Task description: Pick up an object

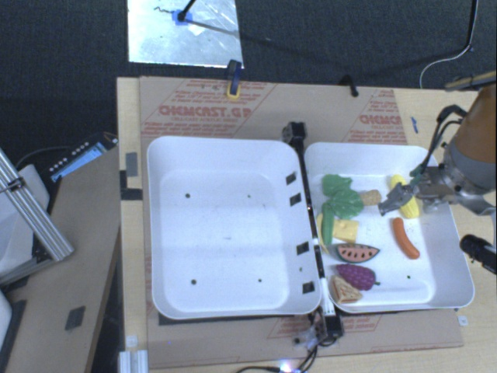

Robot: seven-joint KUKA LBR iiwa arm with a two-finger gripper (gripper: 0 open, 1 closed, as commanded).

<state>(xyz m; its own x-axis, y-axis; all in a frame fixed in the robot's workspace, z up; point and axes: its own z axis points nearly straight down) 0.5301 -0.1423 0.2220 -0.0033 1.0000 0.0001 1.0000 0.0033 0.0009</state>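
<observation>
The gripper [394,202] of the grey arm [474,158] reaches in from the right and hangs low over the right bin [446,282], its dark fingers [388,206] spread apart around the left end of a yellow corn cob [404,196]; whether they press on the cob or merely straddle it cannot be told from this angle. Just below the cob lies an orange carrot [404,238], slanting down toward the right. The other toy foods cluster along the bin's left side: two green leafy pieces [340,195] at the top, a small tan piece [370,197] beside them, a yellow block [343,230] beneath, then a watermelon slice [356,252], a purple bunch of grapes [356,275] and a tan wedge [345,290] nearest the front edge. The left bin [225,224] sits flush beside its neighbour, the two joined along a dark centre strip with black clips [297,200]. Both rest on a brown board [264,103] printed with red lettering, on which a yellow-and-blue clamp [234,80] stands at the far edge. A silver sheet [182,22] lies on the dark carpet beyond.
</observation>
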